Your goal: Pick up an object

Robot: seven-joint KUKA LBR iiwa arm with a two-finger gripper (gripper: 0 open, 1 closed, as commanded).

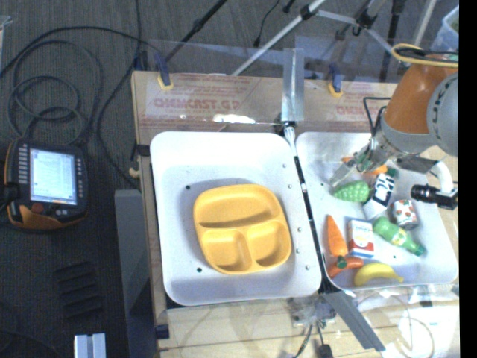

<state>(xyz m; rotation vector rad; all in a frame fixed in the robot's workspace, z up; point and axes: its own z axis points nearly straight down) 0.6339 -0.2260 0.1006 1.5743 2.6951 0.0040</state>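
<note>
So far, we judge the pick as only begun: our gripper hangs low in the right bin, at about eleven o'clock within it, its thin fingers spread apart and slanting down toward the green bumpy toy. Nothing sits between the fingers, so no object is lifted yet; closing on something and raising it are both left to do.

The candidates all lie in that right bin: the green toy just at six o'clock from the fingertips, a carrot and a small carton lower down, a banana at six o'clock of the bin, a green bottle toward three o'clock. They are crowded, several touching.

The left bin holds a yellow divided tray at its centre. The bins rest on a wooden bench; at nine o'clock of the scene a teach pendant lies on dark floor among looping cables.
</note>
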